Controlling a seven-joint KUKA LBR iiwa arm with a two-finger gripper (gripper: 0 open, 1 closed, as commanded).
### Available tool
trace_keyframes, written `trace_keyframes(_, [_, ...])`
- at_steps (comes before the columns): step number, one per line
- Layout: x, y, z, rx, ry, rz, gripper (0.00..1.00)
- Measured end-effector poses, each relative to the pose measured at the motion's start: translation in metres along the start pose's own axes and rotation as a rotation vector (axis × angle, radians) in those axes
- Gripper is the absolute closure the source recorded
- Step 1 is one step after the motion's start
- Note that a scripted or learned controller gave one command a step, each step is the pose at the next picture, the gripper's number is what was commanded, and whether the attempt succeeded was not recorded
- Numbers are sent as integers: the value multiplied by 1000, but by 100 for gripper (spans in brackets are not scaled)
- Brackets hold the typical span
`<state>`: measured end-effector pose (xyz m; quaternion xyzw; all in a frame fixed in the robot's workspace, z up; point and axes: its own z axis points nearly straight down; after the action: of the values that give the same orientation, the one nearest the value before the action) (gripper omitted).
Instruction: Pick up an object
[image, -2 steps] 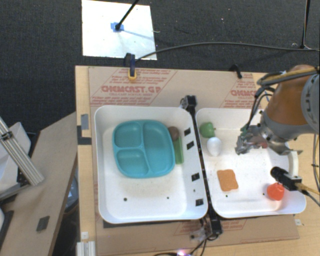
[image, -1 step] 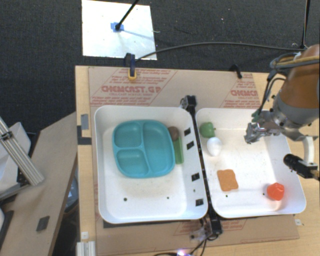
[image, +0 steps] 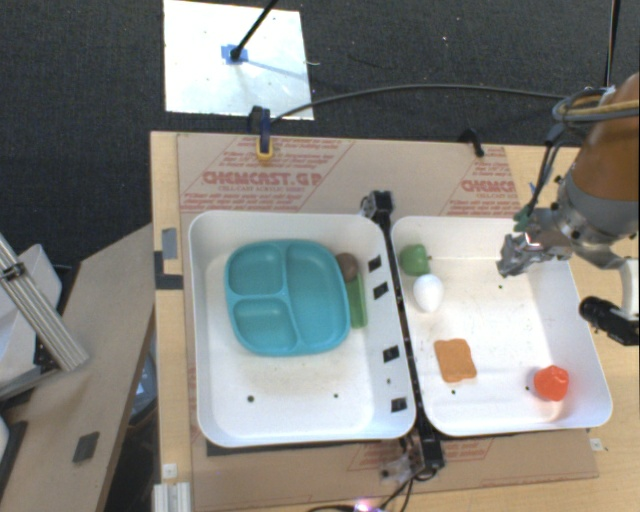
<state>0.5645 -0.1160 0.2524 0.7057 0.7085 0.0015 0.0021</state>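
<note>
Red ball (image: 551, 382) and toast (image: 455, 359) share the right bin (image: 590, 330).

A chunky rounded robot arm (image: 600, 190) was seen at the right edge, mostly smooth light grey casing with a wide burnt-orange band wrapped round it just above the wrist. Thin dark cables were looped over the top of the orange section and were run down along the side toward the tool end. A small dark grey metal gripper (image: 517, 252) was mounted at the tip, pretty blocky and mechanical looking, a few pale highlights on it. No markings or screws could be made out, too blurry.
</note>
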Motion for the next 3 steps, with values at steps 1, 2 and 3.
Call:
trace_keyframes(1, [58, 8, -4, 3, 3, -6, 100])
trace_keyframes(2, [103, 10, 7, 4, 3, -5, 100])
trace_keyframes(3, [159, 29, 8, 2, 3, -6, 100])
